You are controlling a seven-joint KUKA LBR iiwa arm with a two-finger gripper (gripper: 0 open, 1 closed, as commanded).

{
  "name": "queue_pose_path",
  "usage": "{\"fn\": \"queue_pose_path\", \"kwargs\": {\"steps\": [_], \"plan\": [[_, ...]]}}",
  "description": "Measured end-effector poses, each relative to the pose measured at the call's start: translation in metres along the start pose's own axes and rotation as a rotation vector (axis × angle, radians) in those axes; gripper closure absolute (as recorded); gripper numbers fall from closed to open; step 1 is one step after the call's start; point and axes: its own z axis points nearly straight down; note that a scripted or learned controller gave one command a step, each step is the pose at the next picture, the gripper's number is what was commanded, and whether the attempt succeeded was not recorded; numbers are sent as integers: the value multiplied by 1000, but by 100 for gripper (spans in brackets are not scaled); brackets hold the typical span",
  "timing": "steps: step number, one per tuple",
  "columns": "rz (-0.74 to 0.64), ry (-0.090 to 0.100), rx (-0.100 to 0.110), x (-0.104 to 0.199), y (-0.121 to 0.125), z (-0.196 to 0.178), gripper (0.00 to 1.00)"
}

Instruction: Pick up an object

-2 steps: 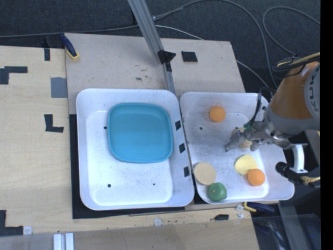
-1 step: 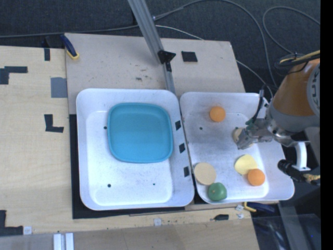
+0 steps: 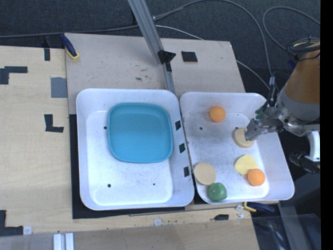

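Hovering low over the right bin (image 3: pixel 270 155), the pincer (image 3: pixel 252 132) sits at the right edge of a pale tan disc (image 3: pixel 242 138), apparently touching or overlapping it; whether it is released or clenched I cannot tell, since the grey wrist hides the tips. Nothing is visibly held between them.

The tan disc looks like the likeliest target. It lies flat and thin against the bin floor, so the main risk, as I judge it, is that the tips close above it or skate across its top and come up with nothing. Because the pincer seems off-centre, toward the disc's right side, a squeeze could also nudge the disc away leftward instead of trapping it.

Left of and beyond the pincer sits an orange ball (image 3: pixel 217 113), well apart. Nearer the camera lie a yellow piece (image 3: pixel 244 163) with a second orange ball (image 3: pixel 255 177) touching it; both are near enough that a sweeping descent could knock them. Farther left along the near side rest another tan disc (image 3: pixel 204 173) and a green ball (image 3: pixel 217 191), just beside each other.

Open floor lies left of the pincer, toward the bin's middle. To its right the bin wall rises close by, leaving little room. The left bin (image 3: pixel 93 191) holds a blue square plate (image 3: pixel 140 132), well apart.
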Motion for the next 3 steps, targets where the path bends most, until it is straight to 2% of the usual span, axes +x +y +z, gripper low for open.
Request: {"fn": "queue_pose_path", "kwargs": {"steps": [1,2,3], "plan": [[0,0,1,3,4,-43,100],[1,1,4,3,4,-65,100],[-4,2,5,50,21,-68,100]]}}
